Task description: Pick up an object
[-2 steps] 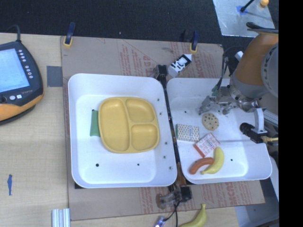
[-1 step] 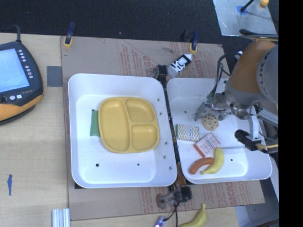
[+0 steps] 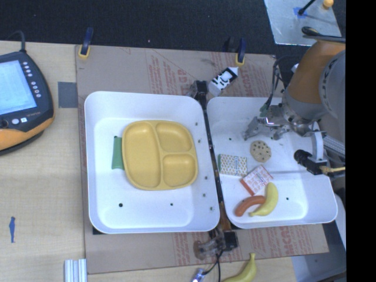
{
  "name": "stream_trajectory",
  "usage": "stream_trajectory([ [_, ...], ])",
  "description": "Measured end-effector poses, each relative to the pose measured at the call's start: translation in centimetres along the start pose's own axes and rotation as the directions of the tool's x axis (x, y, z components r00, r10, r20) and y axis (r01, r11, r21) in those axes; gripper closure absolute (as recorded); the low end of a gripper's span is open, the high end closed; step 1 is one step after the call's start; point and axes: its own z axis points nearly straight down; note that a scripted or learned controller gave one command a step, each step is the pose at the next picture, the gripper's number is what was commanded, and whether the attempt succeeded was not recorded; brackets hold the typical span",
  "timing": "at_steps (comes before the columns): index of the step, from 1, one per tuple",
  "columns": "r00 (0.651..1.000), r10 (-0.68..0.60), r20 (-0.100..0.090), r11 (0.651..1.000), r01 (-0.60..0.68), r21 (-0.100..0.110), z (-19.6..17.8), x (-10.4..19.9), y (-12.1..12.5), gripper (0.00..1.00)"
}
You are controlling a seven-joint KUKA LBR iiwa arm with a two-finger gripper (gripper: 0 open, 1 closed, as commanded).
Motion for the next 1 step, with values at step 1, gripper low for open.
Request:
stream_trajectory([
  [1, 1.0, 0.0, 0.001, 1.0, 0.0, 0.003, 0.08, 1.27, -4.15, 0.0],
])
